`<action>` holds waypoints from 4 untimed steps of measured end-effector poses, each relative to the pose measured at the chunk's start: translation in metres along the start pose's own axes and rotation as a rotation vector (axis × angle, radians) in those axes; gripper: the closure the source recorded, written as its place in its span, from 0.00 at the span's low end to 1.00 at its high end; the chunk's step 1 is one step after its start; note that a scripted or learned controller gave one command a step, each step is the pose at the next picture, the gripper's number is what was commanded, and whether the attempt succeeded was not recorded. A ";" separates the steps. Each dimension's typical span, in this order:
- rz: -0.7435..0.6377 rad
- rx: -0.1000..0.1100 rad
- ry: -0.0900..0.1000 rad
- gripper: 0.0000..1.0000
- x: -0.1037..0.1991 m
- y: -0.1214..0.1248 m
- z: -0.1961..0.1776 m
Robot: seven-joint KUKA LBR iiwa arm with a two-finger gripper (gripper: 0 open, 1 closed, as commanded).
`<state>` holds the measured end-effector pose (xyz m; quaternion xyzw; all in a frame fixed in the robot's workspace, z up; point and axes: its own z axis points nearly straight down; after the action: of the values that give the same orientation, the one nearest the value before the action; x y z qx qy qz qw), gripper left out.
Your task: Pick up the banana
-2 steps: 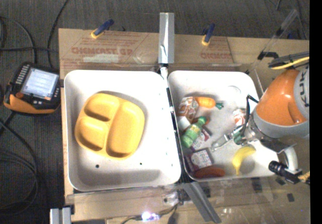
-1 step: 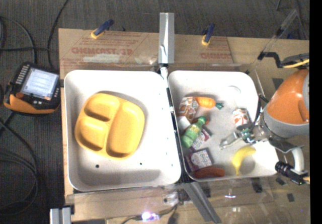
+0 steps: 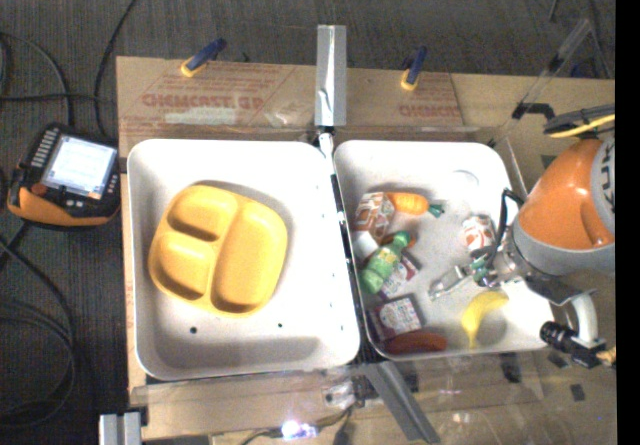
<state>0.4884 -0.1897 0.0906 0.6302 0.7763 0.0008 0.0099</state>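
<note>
Banana: lies in right bin, near front right corner, free of my grip. My gripper just beside it, upper left, low over bin floor, fingers slightly parted, nothing between them. Nearby: can, green bottle, carrot, sausage. Left bin: yellow tray.

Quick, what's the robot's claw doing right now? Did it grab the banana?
End effector: cannot be told whether open or closed. It sits just above the banana, which lies on the floor of the right bin, not visibly gripped.
</note>
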 end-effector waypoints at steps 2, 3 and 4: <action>-0.119 -0.001 0.001 0.00 0.019 0.004 0.000; 0.021 -0.001 0.011 0.00 0.006 0.003 0.000; -0.297 0.001 0.008 0.00 -0.026 -0.005 0.001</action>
<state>0.4884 -0.2167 0.0903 0.5086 0.8610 0.0016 0.0065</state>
